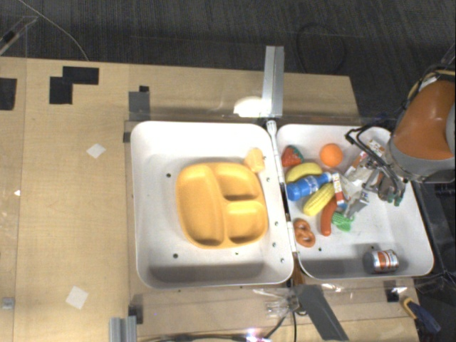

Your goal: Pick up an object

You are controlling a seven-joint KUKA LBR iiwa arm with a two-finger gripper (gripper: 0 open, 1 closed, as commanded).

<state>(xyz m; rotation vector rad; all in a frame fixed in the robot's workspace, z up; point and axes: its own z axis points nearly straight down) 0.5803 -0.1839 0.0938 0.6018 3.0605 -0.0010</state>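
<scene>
While the arm (427, 130) reaches in from the right edge of the frame, its gripper (354, 194) hangs low over the right bin (410, 226), at the right side of a cluster of toy food. Whether its fingers are apart or together I cannot tell, since the metal parts and cables blur into each other, and nothing can be seen held between them. Just left of the gripper lie a corn cob (318, 199), a blue bottle (305, 187), a banana (304, 170) and a red sausage (327, 219); a green piece (343, 224) sits right under it. An orange (330, 154) is toward the upper middle of that bin, a pretzel (304, 232) at its lower left, and a can (383, 260) lies on its side near the lower right corner. In the left bin (153, 191) rests a yellow divided tray (219, 204), with a small pale piece (254, 159) at its upper right corner.
</scene>
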